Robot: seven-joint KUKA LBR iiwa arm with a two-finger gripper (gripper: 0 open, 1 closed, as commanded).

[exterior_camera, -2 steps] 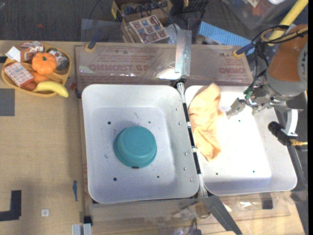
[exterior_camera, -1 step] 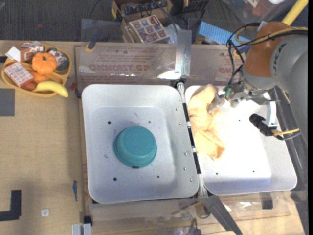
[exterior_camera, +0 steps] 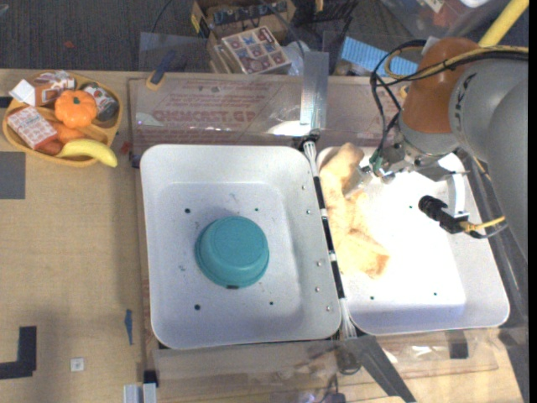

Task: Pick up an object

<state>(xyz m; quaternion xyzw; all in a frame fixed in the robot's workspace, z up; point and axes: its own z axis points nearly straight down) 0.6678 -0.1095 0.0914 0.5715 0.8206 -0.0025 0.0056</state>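
Observation:
A teal bowl (exterior_camera: 232, 251) lies upside down in the middle of the left bin (exterior_camera: 168, 183). A pale yellow, soft-looking object (exterior_camera: 339, 173) lies along the left wall of the right bin (exterior_camera: 445, 284), near its far corner. A second pale piece with an orange edge (exterior_camera: 362, 243) lies just in front of it. The gripper (exterior_camera: 372, 171) hangs low over the right bin's far left part, at the right edge of the upper pale object. The grey arm with its orange band (exterior_camera: 436, 91) rises behind it.
A yellow dish of toy fruit (exterior_camera: 60, 122) stands on the bench at far left. A clear plastic sheet (exterior_camera: 226, 107) lies behind the bins, with boxes and clutter beyond. A black cable fitting (exterior_camera: 436, 208) hangs over the right bin.

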